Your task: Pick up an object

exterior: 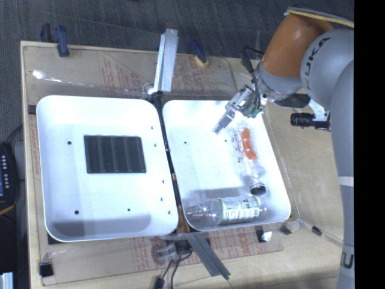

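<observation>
My gripper (228,117) hangs over the far part of the right bin (198,161), with nothing visibly in it. Just right of it and nearer the front lies a clear bottle with an orange label (246,152), its black cap pointing toward the front. A second clear bottle with a pale label (225,211) lies on its side along the right bin's front wall. In the left bin (60,197) a dark grey ribbed rectangular block (114,154) lies flat near the middle.
A metal bar (165,59) stands behind the seam between the bins. Blue clamps (61,39) grip the bench's far edge. The arm's grey and orange body (301,47) fills the upper right, above the right bin's far corner.
</observation>
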`<state>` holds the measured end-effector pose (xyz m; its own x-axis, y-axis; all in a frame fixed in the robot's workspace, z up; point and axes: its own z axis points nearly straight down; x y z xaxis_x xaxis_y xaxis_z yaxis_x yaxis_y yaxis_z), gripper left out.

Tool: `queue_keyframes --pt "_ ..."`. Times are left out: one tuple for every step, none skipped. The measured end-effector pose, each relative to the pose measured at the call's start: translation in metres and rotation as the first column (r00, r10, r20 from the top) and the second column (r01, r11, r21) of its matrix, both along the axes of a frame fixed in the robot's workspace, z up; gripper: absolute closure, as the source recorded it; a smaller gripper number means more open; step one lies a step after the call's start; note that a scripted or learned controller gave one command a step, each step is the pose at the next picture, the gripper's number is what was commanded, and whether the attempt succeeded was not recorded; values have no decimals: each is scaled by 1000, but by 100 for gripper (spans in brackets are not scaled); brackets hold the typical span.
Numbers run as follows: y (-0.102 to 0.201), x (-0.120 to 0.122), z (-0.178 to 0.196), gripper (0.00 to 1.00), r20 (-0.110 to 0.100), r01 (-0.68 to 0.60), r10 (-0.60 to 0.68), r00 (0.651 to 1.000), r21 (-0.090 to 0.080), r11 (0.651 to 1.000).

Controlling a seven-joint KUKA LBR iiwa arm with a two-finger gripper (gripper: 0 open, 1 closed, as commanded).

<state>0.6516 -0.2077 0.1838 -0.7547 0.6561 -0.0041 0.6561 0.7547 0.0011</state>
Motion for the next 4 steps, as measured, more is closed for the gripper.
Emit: queue_keyframes --pt "0 -19 -7 0 -6 -30 30 1000 2 1000" --pt "14 -13 0 0 -3 -60 60 998 1 998" --pt "-4 -39 6 0 -8 384 -384 923 1 923" --pt "-3 -39 16 100 -8 380 -380 925 1 925"
